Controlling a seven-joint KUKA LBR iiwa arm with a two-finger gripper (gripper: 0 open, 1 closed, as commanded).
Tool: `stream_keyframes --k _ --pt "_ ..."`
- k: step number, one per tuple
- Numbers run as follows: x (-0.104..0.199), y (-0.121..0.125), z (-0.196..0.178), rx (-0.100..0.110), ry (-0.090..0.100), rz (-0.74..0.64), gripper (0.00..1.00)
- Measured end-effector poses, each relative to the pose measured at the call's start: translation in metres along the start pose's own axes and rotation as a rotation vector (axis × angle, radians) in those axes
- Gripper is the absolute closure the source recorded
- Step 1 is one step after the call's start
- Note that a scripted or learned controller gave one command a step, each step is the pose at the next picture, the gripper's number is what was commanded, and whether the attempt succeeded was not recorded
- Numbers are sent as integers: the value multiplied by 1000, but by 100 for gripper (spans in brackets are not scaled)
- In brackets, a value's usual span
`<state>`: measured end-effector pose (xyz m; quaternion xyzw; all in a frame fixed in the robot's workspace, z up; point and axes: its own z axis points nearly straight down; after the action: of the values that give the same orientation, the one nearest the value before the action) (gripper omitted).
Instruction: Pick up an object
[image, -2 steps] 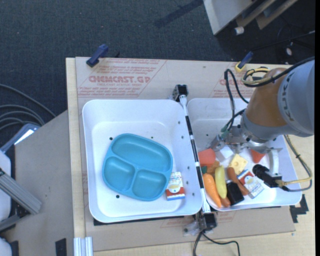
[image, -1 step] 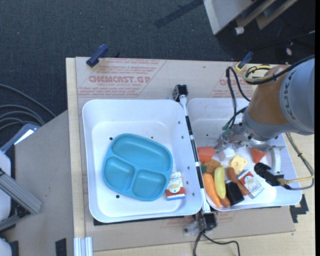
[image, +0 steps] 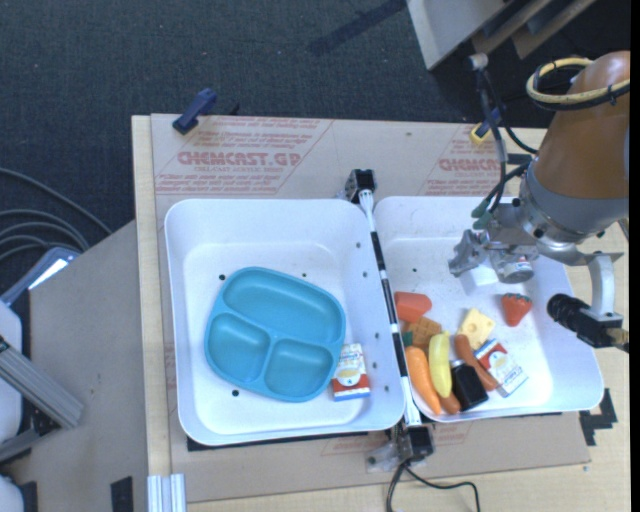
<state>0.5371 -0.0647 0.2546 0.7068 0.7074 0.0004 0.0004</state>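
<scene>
My gripper (image: 487, 262) hangs over the upper middle of the right bin (image: 440, 225), at the end of the grey and orange arm. Just right of it and lower lies a red strawberry (image: 516, 309). Below it sits a yellow cheese wedge (image: 478, 325). A pile fills the bin's lower left: an orange-red piece (image: 412, 303), a brown piece (image: 425, 330), a yellow banana (image: 440, 360), an orange carrot (image: 420, 374), a black block (image: 468, 386) and a small carton (image: 503, 366). Nothing shows held in the gripper.
The left bin (image: 200, 240) holds a blue divided plate (image: 275, 333) and a small juice carton (image: 350, 372) at its lower right. A black rail (image: 378, 265) marks the seam between the bins. Cardboard (image: 250, 160) lies under both.
</scene>
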Motion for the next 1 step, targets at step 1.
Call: stream_keyframes --k 1 --pt "0 0 1 2 0 0 0"
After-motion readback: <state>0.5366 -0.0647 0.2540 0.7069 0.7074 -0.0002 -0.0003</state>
